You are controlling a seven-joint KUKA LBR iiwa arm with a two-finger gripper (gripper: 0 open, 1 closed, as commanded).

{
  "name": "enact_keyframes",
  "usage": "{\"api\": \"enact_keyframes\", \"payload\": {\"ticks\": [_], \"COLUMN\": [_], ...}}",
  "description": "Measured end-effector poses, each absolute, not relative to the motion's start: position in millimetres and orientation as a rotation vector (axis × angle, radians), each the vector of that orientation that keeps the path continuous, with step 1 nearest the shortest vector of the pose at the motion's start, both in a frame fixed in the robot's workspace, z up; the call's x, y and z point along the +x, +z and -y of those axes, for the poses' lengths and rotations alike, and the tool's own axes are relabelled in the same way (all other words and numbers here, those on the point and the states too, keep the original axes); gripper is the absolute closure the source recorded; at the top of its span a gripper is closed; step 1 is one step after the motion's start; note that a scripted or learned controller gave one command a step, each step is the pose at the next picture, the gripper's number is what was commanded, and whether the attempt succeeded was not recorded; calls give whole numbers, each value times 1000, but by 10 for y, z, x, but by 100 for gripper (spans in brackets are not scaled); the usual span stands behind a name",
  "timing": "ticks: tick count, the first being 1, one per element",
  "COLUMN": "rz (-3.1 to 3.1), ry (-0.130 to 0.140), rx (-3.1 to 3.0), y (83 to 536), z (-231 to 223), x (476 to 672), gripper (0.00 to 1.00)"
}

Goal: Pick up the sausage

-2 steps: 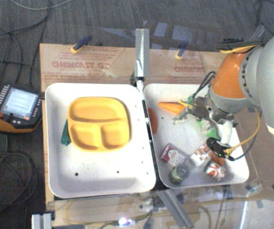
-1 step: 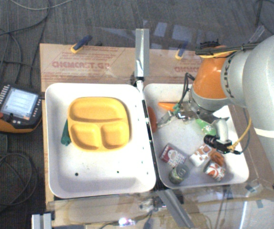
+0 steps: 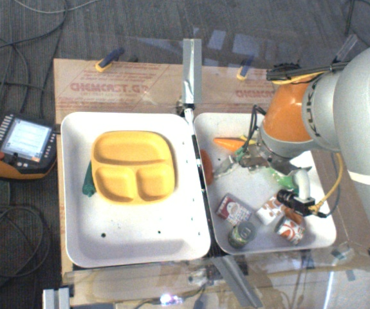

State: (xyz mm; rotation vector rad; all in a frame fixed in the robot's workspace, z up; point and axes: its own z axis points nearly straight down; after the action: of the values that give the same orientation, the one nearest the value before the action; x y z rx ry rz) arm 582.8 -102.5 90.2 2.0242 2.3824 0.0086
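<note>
The sausage (image 3: 205, 165) is a thin reddish stick lying along the left wall of the right bin (image 3: 323, 237). My gripper (image 3: 228, 165) hangs low over that bin's upper left part, just right of the sausage and below an orange carrot (image 3: 228, 143). Nothing shows held in the gripper. The grey arm with its orange band reaches in from the right and covers the bin's upper right corner.
The right bin also holds a small red carton (image 3: 232, 207), a dark can (image 3: 240, 235), a red and white can (image 3: 291, 231), a white packet (image 3: 269, 212) and a green item (image 3: 286, 179). The left bin (image 3: 75, 237) bears a yellow compartment tray (image 3: 134, 166) and a green piece (image 3: 88, 181).
</note>
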Motion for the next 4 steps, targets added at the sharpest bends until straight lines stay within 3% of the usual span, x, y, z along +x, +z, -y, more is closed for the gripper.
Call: {"api": "enact_keyframes", "payload": {"ticks": [1, 2, 3, 4], "rz": [-2342, -2122, -2325, -2371], "ry": [2, -8, 17, 29], "rx": [2079, 2315, 2080, 1998], "y": [895, 1829, 1174, 1068], "z": [1014, 694, 996, 1030], "x": [6137, 6407, 6392, 6276], "gripper": [0, 0, 0, 0]}}
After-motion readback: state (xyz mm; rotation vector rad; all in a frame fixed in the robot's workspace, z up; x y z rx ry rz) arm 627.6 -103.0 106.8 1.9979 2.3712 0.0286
